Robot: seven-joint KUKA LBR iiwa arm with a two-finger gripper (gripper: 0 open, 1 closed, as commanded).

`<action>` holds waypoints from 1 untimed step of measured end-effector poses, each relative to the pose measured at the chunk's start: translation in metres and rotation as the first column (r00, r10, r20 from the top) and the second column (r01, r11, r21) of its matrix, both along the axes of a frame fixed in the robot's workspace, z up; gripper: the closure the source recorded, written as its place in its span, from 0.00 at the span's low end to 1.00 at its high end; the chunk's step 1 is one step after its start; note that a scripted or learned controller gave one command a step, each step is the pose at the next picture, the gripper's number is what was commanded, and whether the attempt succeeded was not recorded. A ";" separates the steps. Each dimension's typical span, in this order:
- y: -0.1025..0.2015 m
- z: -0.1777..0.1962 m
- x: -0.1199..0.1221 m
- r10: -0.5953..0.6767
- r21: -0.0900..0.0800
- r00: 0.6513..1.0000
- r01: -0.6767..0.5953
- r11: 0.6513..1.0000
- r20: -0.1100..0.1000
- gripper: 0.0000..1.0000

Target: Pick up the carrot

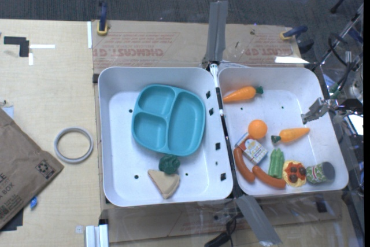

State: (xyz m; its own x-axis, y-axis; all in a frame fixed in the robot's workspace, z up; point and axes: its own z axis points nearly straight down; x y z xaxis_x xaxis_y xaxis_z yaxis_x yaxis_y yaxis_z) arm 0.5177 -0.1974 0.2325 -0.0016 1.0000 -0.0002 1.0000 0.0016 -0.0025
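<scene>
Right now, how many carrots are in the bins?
2, both in the right bin. The bigger carrot lies near its top-left corner; the smaller carrot lies mid-right, beside the orange ball. None looks hidden.

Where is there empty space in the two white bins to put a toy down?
Left bin: bare floor along the left wall beside the blue divided plate, and at the front right past the broccoli. Right bin: open floor between the carrot with the green top and the gripper. Its front is crowded with toy food.
</scene>
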 end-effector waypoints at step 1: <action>-0.020 -0.123 0.033 0.262 -0.004 0.965 -0.262 0.965 0.015 0.00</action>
